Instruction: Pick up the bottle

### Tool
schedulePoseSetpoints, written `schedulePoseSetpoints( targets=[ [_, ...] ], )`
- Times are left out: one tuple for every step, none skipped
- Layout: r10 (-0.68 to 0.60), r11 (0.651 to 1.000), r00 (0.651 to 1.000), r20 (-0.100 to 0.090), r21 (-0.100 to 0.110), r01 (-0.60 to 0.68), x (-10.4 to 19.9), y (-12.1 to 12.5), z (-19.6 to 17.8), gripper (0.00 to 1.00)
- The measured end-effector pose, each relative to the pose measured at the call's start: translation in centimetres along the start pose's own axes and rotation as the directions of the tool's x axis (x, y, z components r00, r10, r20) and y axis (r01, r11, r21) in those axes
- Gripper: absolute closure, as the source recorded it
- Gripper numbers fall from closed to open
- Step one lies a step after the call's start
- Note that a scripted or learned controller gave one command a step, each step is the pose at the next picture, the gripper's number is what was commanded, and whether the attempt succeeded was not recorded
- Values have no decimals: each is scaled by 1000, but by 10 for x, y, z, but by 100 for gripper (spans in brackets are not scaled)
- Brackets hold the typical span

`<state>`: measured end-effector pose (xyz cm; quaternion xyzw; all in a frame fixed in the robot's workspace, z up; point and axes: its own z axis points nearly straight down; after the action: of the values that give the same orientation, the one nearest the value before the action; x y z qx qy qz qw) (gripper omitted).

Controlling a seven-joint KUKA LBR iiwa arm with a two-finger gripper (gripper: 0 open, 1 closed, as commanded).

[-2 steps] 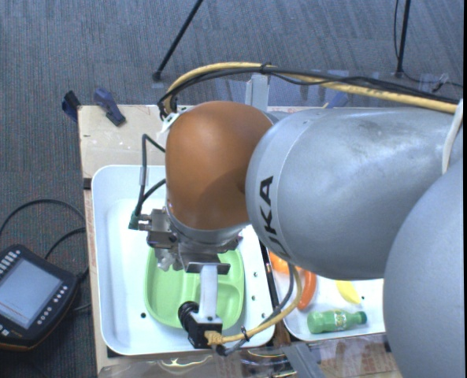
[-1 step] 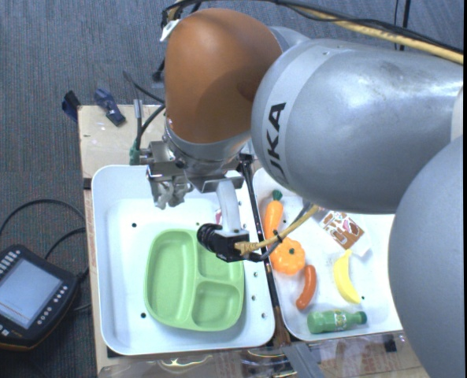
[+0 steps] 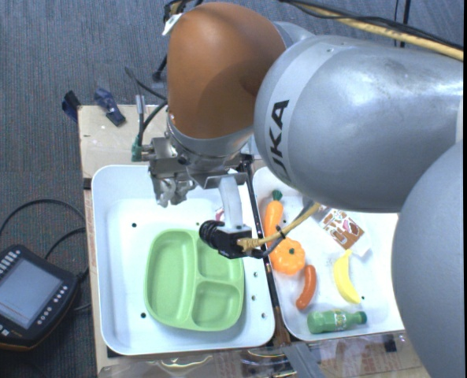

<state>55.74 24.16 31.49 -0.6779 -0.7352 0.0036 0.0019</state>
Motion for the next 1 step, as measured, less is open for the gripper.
schedulePoseSetpoints(
  targets=[
    [-363, 932, 932, 1, -5, 363, -12, -49, -112, 100]
  ],
)
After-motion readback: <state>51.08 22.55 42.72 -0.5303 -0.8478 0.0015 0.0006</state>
